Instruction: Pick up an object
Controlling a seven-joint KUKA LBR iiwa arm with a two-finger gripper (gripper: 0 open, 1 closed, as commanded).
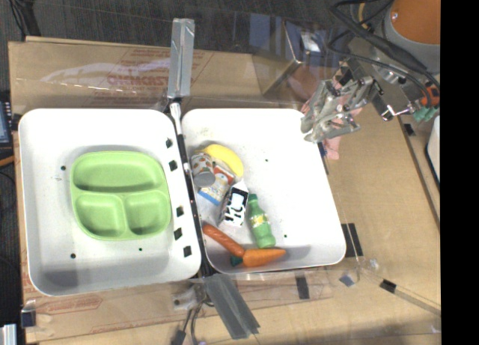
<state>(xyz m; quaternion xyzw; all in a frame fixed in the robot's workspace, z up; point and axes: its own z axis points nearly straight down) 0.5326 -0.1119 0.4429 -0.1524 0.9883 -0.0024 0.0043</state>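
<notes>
The right bin (299, 186) holds a cluster of objects along its left side: a yellow round piece (227, 158), a small printed packet (207, 177), a white box with black marks (236, 206), a green bottle (260, 224) and two orange carrot-like pieces (262, 256) (221, 238). My gripper (323, 117) hangs over the bin's upper right corner, well away from that cluster. A small pink piece (338, 128) shows right at the gripper, by the bin's rim; whether it is gripped is unclear.
The left bin (45, 186) carries a green divided tray (120, 194). A grey bar (180, 59) stands behind the seam between the bins. Cables and the arm's body crowd the upper right. Brown bench surface lies to the right of the bins.
</notes>
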